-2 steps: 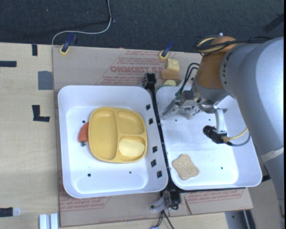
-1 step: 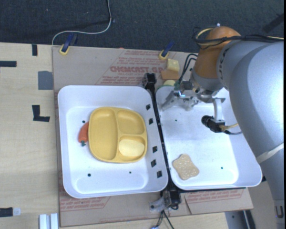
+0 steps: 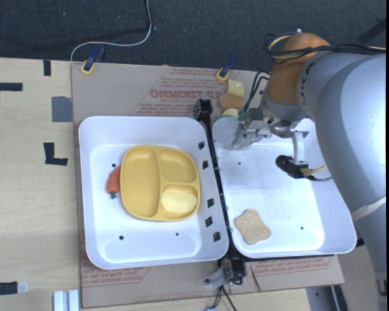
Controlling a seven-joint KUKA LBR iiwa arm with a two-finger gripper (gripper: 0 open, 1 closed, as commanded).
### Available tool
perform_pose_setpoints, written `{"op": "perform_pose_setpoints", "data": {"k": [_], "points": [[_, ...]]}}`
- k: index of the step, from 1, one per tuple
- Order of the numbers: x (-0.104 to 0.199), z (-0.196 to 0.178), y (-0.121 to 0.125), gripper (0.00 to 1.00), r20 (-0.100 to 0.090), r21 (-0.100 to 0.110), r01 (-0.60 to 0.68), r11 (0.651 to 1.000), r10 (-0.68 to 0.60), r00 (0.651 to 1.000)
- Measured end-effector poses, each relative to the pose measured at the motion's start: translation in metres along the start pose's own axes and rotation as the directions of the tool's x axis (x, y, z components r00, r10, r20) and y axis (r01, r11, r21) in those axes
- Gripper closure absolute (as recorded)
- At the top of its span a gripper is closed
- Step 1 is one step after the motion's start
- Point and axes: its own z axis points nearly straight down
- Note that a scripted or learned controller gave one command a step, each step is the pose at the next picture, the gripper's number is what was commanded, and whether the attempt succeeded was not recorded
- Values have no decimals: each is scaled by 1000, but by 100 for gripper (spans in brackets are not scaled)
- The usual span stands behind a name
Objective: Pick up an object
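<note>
Camera view looks down on the grey arm with its orange band reaching in from the right, its two-finger gripper (image 3: 246,133) low over the far left corner of the right shallow white bin (image 3: 311,206); whether it is released or clenched I cannot tell. A flat beige cracker-shaped piece (image 3: 252,227) lies near that bin's front edge, well apart from the gripper. The left white bin (image 3: 97,238) holds a yellow divided plastic plate (image 3: 159,181), with a small orange object (image 3: 113,181) touching its left side.

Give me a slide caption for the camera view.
Grey KUKA arm's gripper hovers at the right white bin's far corner; tan bread-like slice nearby, yellow divided plastic plate in left bin.
</note>
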Motion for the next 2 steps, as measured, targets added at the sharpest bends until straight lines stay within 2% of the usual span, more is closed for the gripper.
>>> {"op": "perform_pose_setpoints", "data": {"k": [1,2], "points": [[0,0,0,0,1,1,0,1000,0,1000],[-5,10,0,0,1,0,-2,1000,2,1000]]}}
